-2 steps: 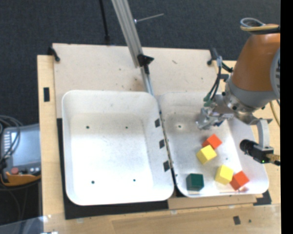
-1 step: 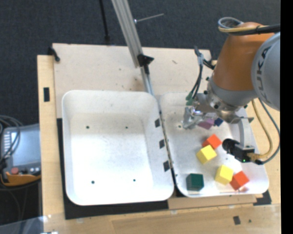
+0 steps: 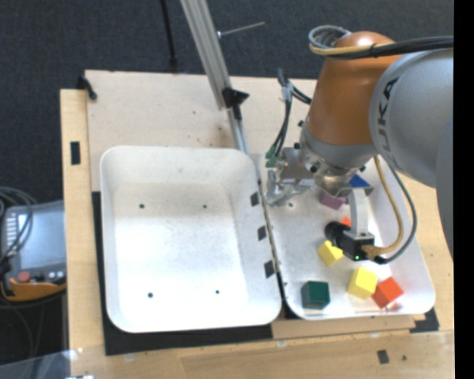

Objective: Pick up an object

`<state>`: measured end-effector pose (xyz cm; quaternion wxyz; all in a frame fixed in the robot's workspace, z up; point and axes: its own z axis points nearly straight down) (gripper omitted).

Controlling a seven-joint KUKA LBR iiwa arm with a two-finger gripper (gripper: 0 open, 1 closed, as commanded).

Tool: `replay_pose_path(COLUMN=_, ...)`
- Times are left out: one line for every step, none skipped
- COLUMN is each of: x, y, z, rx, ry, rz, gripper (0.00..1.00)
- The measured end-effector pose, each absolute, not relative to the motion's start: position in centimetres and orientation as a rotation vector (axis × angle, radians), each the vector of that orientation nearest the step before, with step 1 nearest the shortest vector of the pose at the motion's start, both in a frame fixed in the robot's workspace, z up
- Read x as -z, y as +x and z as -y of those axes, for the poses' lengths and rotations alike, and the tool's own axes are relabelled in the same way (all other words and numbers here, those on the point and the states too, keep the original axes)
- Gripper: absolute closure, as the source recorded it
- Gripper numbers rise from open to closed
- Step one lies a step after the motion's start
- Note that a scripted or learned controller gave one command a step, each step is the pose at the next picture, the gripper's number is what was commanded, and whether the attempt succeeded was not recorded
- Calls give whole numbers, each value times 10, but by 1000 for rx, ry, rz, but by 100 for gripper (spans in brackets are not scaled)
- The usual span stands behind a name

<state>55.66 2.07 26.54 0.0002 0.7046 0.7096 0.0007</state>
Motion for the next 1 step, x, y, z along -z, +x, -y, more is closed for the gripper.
replay_pose_path(x=-259, y=549, z=-82, rx=0, ry=2213, rz=-2231, gripper=100)
